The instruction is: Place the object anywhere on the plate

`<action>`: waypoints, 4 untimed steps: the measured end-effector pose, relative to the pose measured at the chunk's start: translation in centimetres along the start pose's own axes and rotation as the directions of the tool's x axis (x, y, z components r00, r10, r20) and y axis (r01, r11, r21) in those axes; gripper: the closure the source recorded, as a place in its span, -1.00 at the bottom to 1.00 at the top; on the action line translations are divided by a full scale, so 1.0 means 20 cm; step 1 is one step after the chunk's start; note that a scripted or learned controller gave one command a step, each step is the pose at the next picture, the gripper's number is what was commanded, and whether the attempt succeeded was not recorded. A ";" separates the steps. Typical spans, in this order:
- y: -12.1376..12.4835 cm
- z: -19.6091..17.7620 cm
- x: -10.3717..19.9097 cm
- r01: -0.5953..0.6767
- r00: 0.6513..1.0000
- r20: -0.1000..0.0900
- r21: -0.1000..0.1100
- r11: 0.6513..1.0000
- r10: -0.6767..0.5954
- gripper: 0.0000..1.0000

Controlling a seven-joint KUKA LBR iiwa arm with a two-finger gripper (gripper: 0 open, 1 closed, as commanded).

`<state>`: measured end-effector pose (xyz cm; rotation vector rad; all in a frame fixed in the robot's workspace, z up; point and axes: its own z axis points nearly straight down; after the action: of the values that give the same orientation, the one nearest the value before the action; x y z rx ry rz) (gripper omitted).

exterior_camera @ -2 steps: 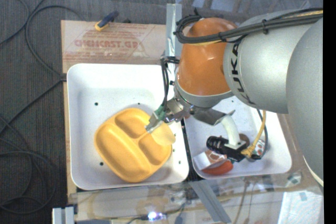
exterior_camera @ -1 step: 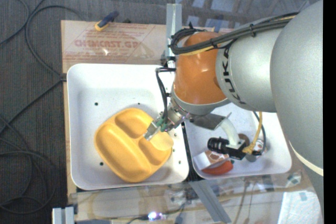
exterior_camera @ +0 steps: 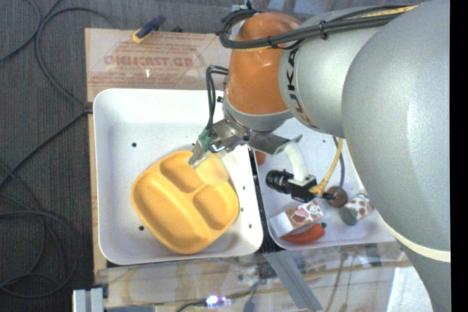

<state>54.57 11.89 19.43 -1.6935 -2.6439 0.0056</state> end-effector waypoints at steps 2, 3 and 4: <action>-0.08 0.06 -0.44 0.444 0.896 0.002 -0.002 0.896 -0.444 1.00; -0.08 0.06 -0.44 0.444 0.896 0.002 -0.002 0.896 -0.444 -1.00; -0.08 0.01 -0.44 0.443 0.896 0.002 -0.003 0.896 -0.443 1.00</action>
<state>56.77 3.20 19.21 -1.0478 -2.9617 0.0018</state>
